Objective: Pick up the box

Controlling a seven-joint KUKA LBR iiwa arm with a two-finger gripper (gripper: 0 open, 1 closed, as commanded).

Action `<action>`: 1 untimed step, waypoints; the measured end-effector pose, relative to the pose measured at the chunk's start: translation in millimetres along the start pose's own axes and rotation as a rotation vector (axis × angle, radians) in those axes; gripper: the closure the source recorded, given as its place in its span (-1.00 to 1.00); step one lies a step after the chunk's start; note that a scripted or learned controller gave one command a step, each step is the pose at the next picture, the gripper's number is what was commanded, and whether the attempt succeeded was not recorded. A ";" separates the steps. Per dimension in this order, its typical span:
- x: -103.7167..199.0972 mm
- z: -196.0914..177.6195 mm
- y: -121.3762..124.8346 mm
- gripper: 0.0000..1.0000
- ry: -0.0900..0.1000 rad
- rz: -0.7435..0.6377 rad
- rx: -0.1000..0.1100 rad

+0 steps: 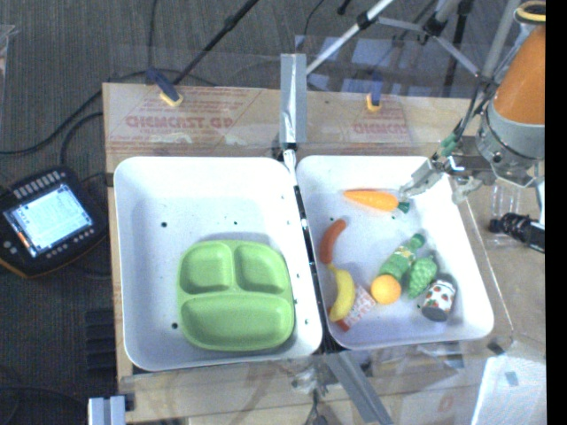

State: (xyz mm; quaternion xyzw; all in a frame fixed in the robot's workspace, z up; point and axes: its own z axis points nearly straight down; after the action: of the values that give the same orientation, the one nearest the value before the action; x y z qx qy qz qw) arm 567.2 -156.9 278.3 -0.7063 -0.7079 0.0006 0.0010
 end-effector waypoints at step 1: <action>62.2 69.6 5.8 -1.00 0.000 0.079 0.001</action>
State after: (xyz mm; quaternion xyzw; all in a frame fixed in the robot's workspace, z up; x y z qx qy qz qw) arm 572.7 -94.7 208.7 -0.7336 -0.6796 0.0013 0.0013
